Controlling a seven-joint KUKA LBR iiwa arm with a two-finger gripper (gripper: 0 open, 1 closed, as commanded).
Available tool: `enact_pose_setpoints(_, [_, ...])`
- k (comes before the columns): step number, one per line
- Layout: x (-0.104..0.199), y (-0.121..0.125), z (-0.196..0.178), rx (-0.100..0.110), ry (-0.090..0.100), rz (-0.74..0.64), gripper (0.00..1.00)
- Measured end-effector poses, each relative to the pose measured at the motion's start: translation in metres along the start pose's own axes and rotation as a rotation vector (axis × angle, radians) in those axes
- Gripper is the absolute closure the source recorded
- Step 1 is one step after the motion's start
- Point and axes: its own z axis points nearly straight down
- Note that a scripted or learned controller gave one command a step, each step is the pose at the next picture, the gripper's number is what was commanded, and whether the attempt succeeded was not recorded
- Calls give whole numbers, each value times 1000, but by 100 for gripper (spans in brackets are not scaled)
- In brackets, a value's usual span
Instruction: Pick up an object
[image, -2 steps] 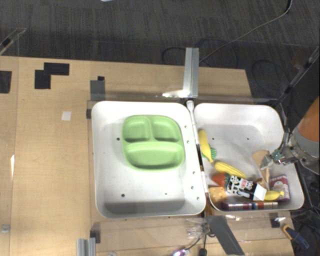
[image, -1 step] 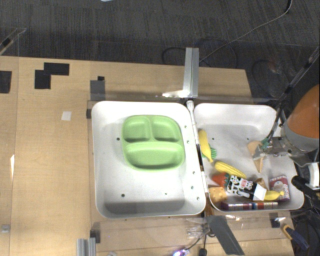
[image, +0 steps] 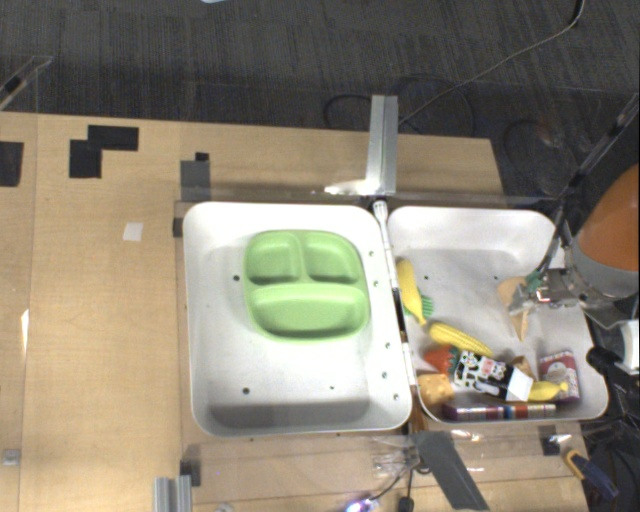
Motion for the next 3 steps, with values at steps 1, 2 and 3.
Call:
enact_pose_setpoints(1, [52,-3,-5,46,16,201,100])
enact_pose_setpoints(2, [51,-3,-6,46,15,200,0])
enact_pose_setpoints(3, [86,-26,17,16,7,-15,0])
